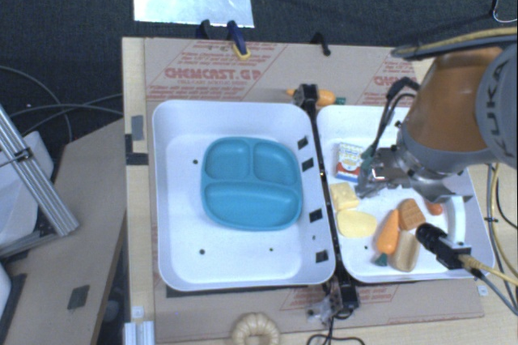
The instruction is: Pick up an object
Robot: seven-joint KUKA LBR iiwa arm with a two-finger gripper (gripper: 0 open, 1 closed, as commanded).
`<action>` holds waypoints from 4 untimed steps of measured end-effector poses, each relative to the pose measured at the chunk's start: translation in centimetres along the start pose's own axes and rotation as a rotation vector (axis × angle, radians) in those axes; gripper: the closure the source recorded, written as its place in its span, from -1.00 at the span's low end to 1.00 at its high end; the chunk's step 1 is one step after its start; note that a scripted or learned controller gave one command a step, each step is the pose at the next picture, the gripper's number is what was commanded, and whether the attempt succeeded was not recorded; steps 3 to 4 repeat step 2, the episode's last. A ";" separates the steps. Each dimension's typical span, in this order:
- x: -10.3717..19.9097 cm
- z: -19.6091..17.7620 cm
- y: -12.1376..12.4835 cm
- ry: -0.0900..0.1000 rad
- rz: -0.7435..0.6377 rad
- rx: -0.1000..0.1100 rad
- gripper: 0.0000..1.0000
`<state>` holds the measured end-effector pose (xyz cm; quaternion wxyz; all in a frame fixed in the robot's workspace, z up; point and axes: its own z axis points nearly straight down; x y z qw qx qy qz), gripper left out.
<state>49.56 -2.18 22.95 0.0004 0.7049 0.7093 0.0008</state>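
A dark carpeted floor surrounds the surface [267, 64], a cardboard-covered top that bears two shallow white bins side by side. The left bin [178, 173] holds a blue divided plate [251, 181]; the right bin [348, 121] holds a heap of play food. The arm [457, 112] leans in over the right bin, and the pincer [368, 177] hangs low near the bin's middle, just above or touching the pale yellow pieces [350, 210]; whether it is open or closed I cannot tell, for its tip is dark and small. The step in hand looks like the descent onto a target, with nothing yet lifted. The likely targets are the small white and red carton [349, 159] just beside the tip and the yellow pieces under it. An orange carrot [388, 232] and a tan bread-like piece [405, 250] lie near the front wall. The next move calls for settling squarely on one item, closing and rising straight, since the items crowd each other.
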 end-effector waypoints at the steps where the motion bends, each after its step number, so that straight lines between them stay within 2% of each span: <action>1: -0.7 1.5 0.2 -0.001 0.005 0.002 1.00; 4: 0.1 0.7 0.2 0.000 0.001 0.000 1.00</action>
